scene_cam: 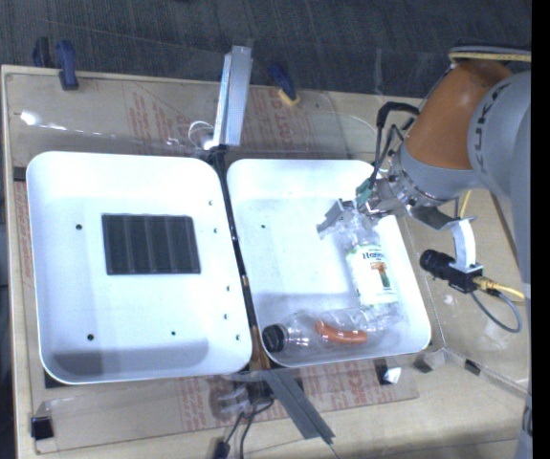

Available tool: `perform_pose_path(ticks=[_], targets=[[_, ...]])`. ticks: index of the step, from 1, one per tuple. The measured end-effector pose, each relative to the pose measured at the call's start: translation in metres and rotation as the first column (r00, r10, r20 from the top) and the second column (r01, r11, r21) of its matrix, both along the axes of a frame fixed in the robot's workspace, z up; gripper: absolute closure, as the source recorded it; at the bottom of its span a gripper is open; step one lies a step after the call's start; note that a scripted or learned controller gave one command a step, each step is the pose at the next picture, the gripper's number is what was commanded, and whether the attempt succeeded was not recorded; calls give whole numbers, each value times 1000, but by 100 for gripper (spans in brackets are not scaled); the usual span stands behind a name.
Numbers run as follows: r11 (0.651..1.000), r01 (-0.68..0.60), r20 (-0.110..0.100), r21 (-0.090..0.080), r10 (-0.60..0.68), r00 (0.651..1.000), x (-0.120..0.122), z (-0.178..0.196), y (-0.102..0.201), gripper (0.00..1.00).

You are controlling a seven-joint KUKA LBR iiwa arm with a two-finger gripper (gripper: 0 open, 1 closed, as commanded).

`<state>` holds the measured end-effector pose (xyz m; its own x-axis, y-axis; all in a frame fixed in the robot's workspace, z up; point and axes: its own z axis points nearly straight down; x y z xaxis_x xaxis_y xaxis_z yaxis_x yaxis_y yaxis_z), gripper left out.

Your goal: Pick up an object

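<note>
Two shallow white plastic bins side by side on the worktop (26,113). Left bin (55,333): one dark ribbed rectangular pad (150,244). Right bin (275,208): two clear plastic bottles. One has a white label with an orange mark (370,271), lying along the right wall; the other is black-capped with something orange inside (327,333), along the near wall. Gripper (365,206) sits over the labelled bottle's top end; can't tell the jaws' state. Dark carpet floor (351,17) beyond.

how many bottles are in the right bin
2. A white-labelled bottle lies lengthwise near the right wall, just below the claw; a clear, dark-capped bottle lies along the front wall. More could be hidden.
</note>
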<state>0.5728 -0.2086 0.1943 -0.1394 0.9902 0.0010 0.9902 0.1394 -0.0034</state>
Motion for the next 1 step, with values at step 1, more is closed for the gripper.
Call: perform_pose_path(ticks=[1], targets=[[1000, -21, 3, -1, 21, 1000, 15, -14, 0, 0]])
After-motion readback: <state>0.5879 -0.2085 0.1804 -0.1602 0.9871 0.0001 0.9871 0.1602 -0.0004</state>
